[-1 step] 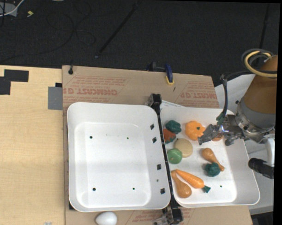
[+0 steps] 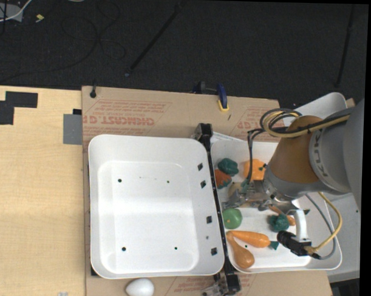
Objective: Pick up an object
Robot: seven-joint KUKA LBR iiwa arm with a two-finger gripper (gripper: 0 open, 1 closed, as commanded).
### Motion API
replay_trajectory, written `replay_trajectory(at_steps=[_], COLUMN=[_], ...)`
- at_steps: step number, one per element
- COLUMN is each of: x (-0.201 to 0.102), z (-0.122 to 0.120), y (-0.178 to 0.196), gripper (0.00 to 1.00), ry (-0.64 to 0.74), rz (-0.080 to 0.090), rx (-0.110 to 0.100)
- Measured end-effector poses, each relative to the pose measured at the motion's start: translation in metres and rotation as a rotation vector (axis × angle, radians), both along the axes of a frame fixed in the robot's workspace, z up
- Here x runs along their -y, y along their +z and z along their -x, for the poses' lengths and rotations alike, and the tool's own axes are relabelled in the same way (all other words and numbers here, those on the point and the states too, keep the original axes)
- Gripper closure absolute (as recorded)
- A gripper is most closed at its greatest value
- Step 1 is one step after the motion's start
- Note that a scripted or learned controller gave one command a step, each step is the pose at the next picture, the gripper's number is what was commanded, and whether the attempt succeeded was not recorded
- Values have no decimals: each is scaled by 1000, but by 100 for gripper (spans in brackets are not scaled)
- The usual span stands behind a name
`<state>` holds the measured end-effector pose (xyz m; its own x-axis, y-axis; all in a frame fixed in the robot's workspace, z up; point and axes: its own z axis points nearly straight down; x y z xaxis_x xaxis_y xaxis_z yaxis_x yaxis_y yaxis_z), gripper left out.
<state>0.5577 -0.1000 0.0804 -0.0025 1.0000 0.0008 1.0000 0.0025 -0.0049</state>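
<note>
My claw (image 2: pixel 249 194) sits low in the right bin (image 2: pixel 327 255) among the toys; I cannot tell its state. A green ball (image 2: pixel 233 218) and orange carrot (image 2: pixel 250 239) lie just beside it

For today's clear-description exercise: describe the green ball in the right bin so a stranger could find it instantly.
Start at the right bin, the one the arm reaches into. Follow its left wall, beside the black divider, about halfway down to the green ball. It is round and plain green, sitting just above the long orange carrot and the orange pear-shaped piece.
</note>
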Motion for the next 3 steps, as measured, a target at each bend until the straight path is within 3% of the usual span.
replay_trajectory(at_steps=[1, 2, 3], x=[67, 40, 42], z=[-37, -76, -74], y=[8, 2, 12], gripper=[0, 0, 100], ry=[-4, -13, -15], rz=[3, 0, -1], rx=[6, -47, -49])
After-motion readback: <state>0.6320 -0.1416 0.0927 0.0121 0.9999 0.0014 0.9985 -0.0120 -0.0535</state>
